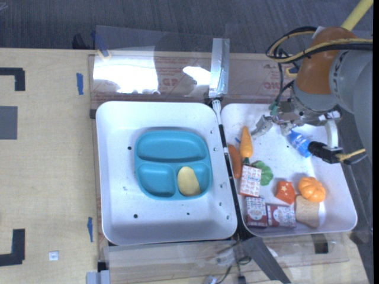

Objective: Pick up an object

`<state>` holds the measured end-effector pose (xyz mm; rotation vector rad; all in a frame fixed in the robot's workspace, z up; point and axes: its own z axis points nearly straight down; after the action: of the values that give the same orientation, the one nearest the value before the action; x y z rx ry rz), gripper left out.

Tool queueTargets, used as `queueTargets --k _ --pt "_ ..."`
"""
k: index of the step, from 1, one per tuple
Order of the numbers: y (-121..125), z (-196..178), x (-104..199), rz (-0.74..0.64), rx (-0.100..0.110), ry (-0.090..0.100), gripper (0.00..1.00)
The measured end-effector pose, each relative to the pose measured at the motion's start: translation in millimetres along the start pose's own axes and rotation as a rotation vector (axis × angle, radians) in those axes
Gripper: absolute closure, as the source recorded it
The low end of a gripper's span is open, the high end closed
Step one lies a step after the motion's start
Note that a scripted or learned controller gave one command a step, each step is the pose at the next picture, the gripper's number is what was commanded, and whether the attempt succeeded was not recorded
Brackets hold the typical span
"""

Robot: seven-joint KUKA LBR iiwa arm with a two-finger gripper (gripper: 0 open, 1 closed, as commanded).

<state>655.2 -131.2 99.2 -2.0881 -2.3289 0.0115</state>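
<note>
I had the grey arm with its orange band (323, 55) reaching in from the right, its 2-finger gripper (265, 123) spread apart, unladen, above the right shallow white bin (343, 215), near the orange carrot (246, 143).

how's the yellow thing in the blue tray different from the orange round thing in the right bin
The yellow item is pale yellow, smooth and egg-shaped; the orange item is bright orange, rounder and looks lobed. The yellow item lies alone in a compartment of the blue tray in the left bin; the orange item sits on the floor of the right bin, crowded among small boxes. Both are of similar size, and both lie away from the gripper.
</note>
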Motion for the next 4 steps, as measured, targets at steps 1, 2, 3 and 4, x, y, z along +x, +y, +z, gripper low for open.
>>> queueTargets --k 1,2,3,4 --pt "16.3 11.1 32.1 -0.123 -0.017 -0.01 0.0" --pt "-20.0 13.0 29.0 -0.137 -0.017 -0.007 0.0" --pt "-63.5 12.7 41.4 -0.151 -0.02 -0.007 0.0" --pt "-61.0 0.1 40.9 -0.15 -0.028 -0.009 1.0"
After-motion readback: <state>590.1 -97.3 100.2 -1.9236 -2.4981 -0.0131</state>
